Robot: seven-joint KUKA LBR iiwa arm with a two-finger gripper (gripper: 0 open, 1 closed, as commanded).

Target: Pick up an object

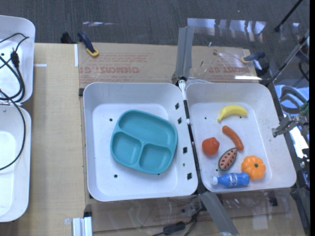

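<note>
Bins sit side by side on my feed. I see a teal divided plate [143, 141] in the left bin [93, 146]. The right bin [268, 102] holds a red tomato [210, 145], a slice of watermelon [227, 159], a sausage [233, 137], a banana [232, 112], a blue bottle [231, 180] lying along the near wall and an orange pumpkin [253, 166]. I can't pick out the gripper, so its grip is something I cannot tell.
</note>
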